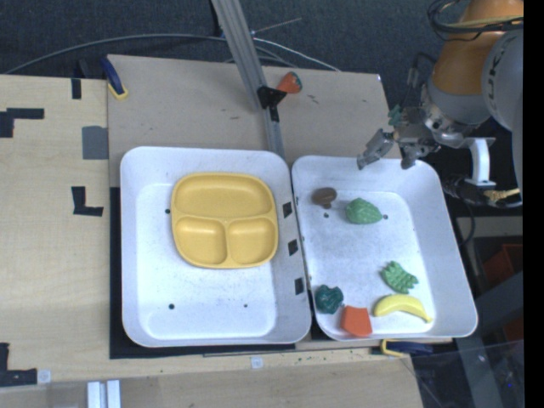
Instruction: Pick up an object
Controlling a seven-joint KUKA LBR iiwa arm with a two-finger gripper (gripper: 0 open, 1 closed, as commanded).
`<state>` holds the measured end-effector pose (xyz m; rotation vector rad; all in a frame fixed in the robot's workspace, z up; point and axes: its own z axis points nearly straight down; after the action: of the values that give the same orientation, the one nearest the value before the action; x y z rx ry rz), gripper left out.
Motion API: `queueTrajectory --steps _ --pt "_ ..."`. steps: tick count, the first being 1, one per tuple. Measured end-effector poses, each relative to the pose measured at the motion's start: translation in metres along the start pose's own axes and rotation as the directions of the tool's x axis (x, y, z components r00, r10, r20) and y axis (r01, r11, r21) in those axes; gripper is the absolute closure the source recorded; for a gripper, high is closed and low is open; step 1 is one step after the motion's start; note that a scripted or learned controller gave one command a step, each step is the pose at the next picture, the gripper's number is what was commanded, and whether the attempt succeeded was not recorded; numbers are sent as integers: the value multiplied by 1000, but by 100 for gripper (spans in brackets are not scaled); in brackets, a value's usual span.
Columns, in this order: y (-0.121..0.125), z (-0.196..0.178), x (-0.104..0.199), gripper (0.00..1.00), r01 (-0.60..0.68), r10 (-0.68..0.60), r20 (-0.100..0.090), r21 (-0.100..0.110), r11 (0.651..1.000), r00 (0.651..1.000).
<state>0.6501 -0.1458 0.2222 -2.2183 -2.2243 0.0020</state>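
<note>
The small green leaf-shaped plastic toy (364,212) near the right bin's far edge looks light and stiff (probably slippery), best pinched across its narrow width by the open, empty tool (388,155).

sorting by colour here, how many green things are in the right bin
3. A green leafy piece lies near the bin's far middle, beside a small brown object. A lighter green ridged piece sits just above the banana. A dark green lump sits beside the orange block.

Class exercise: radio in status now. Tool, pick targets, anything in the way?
Tool open, nothing held, above right bin's far rim. Nearest: brown piece, green leafy piece. Nothing blocking.
</note>
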Motion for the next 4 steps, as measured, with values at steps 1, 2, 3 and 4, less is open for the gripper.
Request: queueTrajectory --steps 1,2,3,4 --pt "0 0 0 0 0 0 0 0 1000 1000" --pt "-3 47 8 0 -1 1 0 4 1000 1000" --pt "-8 111 6 0 -1 1 -1 7 1000 1000" --pt "-8 134 7 0 0 0 0 1 1000 1000"
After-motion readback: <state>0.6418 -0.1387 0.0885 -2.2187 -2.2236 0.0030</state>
